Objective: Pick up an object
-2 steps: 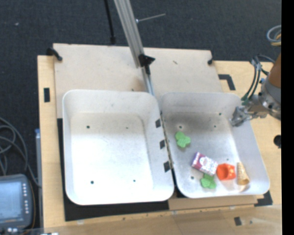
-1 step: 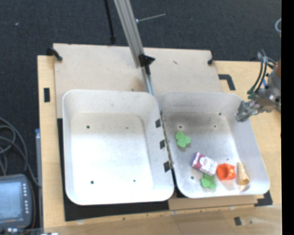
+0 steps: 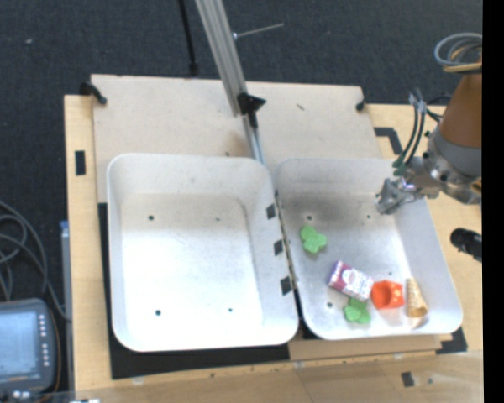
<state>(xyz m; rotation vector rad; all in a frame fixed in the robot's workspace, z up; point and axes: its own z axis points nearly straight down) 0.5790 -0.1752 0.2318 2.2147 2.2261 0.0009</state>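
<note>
Nearest the camera, along the front wall of the right bin [image 3: 433, 250], we see a row of small objects: a green piece [image 3: 357, 312], a purple-and-white carton [image 3: 350, 280] just beside it, an orange cup-like item [image 3: 387, 295] touching the carton's right end, and a tan cone [image 3: 415, 299] next to the bin's right wall. Farther back, near the divider between the bins, lies a second green piece [image 3: 313, 240], well apart from the row. The left bin [image 3: 118, 225] sits alongside. Farthest, at the right bin's rear right rim, we find the gripper [image 3: 392, 196]; we cannot tell how it is set, and nothing is seen in it.
</note>
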